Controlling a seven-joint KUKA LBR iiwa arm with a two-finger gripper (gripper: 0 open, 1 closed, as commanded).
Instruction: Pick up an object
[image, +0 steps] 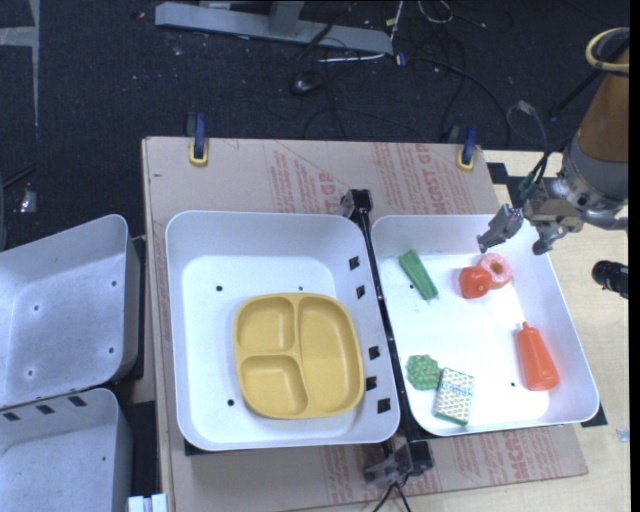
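Right bin (560, 300): pink ring (497, 268) just below jaws (522, 232).

The tool (521, 232) hangs over the far right corner of the right bin (575, 330), its two fingers spread apart with nothing between them. Just below it lie a pink ring (496, 268) and a red piece (475, 283), touching. A green stick (418, 274), an orange bottle (536, 357), a green lump (422, 372) and a patterned box (454, 396) share that bin. The left bin (200, 260) holds a yellow divided plate (298, 354).
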